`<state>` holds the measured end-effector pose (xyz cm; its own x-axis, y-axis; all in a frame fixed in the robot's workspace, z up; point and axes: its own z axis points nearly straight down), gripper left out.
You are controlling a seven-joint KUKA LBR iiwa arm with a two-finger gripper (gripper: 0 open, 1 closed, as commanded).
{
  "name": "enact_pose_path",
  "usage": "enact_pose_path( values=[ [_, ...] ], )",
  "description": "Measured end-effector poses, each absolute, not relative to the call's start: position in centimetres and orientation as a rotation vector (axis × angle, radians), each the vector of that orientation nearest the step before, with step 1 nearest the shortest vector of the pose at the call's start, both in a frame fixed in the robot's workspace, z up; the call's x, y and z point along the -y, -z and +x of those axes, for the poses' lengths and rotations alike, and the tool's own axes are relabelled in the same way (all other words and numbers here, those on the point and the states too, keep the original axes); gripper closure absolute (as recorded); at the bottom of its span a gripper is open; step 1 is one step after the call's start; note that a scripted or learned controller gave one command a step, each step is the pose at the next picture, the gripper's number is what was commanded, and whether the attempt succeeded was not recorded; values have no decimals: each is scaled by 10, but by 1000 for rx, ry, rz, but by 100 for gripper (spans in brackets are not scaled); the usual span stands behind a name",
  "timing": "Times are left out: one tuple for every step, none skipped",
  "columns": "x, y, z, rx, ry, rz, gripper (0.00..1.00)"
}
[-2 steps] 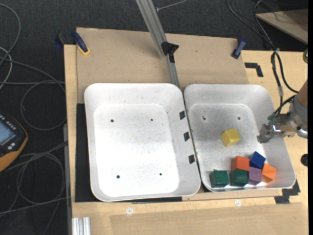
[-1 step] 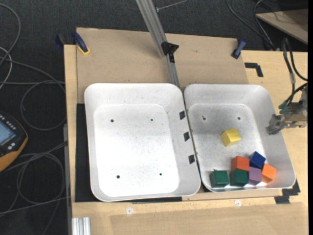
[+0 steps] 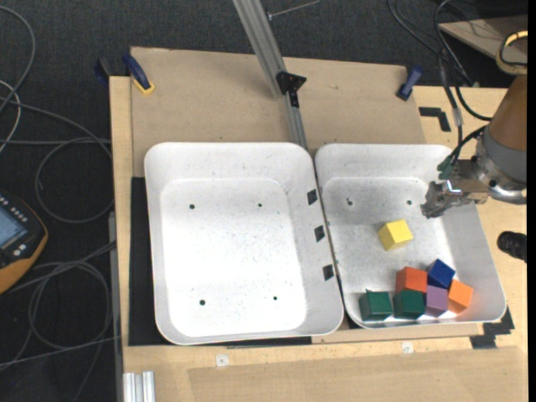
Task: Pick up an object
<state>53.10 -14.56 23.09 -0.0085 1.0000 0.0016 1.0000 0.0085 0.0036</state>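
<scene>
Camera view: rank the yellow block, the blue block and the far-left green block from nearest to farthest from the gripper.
From the gripper, at the right bin's far right:
1. Yellow block, alone mid-bin, just below-left of it.
2. Blue block, top of the cluster at the near right corner.
3. Green block, the cluster's left end by the near wall.

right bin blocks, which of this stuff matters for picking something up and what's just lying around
For the job:
- gripper, over the right bin
- yellow block, alone mid-bin
- cluster in the bin's near corner: two green blocks, red block, blue block, purple block, orange block

Just lying about:
- left bin
- blue clamps on the board
- cables on the floor
</scene>
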Motion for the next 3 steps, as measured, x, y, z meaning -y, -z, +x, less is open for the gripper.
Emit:
enact_pose_path(
  values=[
    [92, -242, 555, -2229, -7, 2212, 100],
    [42, -233, 574, -2228, -4, 2214, 100],
    [-10, -245, 599, -2229, -7, 2213, 100]
  ],
)
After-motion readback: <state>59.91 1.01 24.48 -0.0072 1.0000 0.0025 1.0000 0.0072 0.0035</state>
